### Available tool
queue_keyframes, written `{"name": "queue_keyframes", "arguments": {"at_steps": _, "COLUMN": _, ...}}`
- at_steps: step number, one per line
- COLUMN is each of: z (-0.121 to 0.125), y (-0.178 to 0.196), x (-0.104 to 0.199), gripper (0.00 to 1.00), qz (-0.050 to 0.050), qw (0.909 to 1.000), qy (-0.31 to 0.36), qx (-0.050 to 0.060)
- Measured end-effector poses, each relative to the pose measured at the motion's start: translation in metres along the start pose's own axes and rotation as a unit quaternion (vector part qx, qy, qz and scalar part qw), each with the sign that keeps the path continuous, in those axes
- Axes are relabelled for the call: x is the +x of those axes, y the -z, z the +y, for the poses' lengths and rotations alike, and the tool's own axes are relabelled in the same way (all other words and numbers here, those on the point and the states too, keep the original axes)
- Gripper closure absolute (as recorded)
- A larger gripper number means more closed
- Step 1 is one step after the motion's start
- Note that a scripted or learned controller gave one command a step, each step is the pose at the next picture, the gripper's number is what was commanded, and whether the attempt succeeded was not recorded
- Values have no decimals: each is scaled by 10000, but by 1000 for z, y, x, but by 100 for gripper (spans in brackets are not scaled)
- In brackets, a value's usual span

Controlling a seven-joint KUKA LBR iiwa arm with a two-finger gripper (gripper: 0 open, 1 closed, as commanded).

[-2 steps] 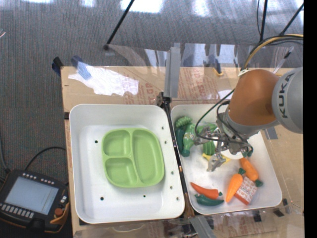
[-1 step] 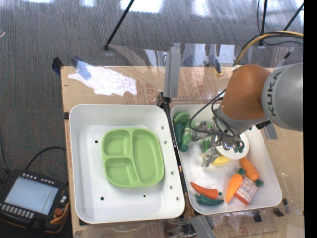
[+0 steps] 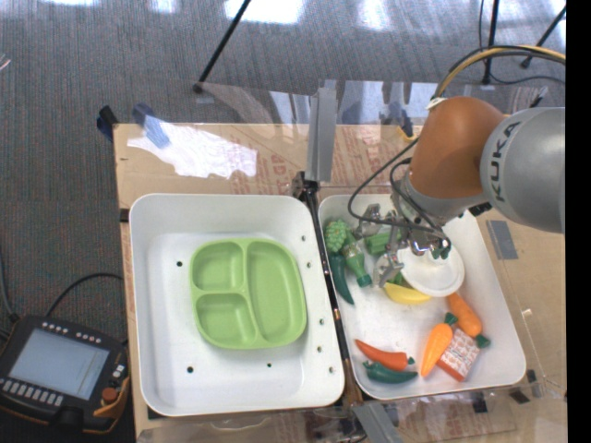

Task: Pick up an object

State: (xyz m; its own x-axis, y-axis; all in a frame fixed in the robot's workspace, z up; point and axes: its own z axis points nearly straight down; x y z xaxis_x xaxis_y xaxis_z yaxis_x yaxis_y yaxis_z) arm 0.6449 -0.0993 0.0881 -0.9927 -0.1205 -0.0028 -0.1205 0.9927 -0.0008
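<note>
From my feed the arm [image 3: 499, 160] comes in from the right and hangs over the right bin [image 3: 503, 340], orange band above the wrist facing the camera. Gripper [image 3: 395, 264] sits low over the upper-left part of that bin. I can't tell how it's set, too much cable and metal clutter there, and I see nothing clearly caught in it.

Right bin contents:
- white bowl [image 3: 436, 273] just right of the gripper
- banana [image 3: 406, 293] touching the bowl's lower edge, just below the gripper
- broccoli [image 3: 336, 236] at the top-left corner
- dark green cucumber [image 3: 341, 278] along the left wall, below the broccoli
- another green vegetable [image 3: 358, 268] just beside it, close to the gripper; can't make out what it is
- two carrots, one [image 3: 464, 315] right of centre, one [image 3: 436, 349] below it, tilted
- red and white packet [image 3: 458, 356] touching the lower carrot
- red chilli [image 3: 383, 354] and a green pepper [image 3: 391, 373] near the front wall, lying side by side

Left bin [image 3: 152, 293] holds a green divided plate [image 3: 247, 293], three compartments, lying flat near the centre.

Off the bins: crumpled clear plastic [image 3: 199, 150] on the bench at the back left, control pendant [image 3: 60, 367] on the floor at the lower left
</note>
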Motion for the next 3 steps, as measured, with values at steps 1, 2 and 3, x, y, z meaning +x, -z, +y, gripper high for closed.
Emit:
{"name": "queue_keyframes", "arguments": {"at_steps": 1, "z": -12, "y": 1, "x": 22, "gripper": 0, "qz": 2, "qw": 10000, "qy": -4, "qx": -7}}
{"name": "queue_keyframes", "arguments": {"at_steps": 2, "z": -11, "y": 12, "x": 21, "gripper": 100, "qz": -22, "qw": 10000, "qy": 0, "qx": -7}}
{"name": "queue_keyframes", "arguments": {"at_steps": 3, "z": -24, "y": 0, "x": 3, "gripper": 100, "qz": -4, "qw": 9879, "qy": -1551, "qx": -7}}
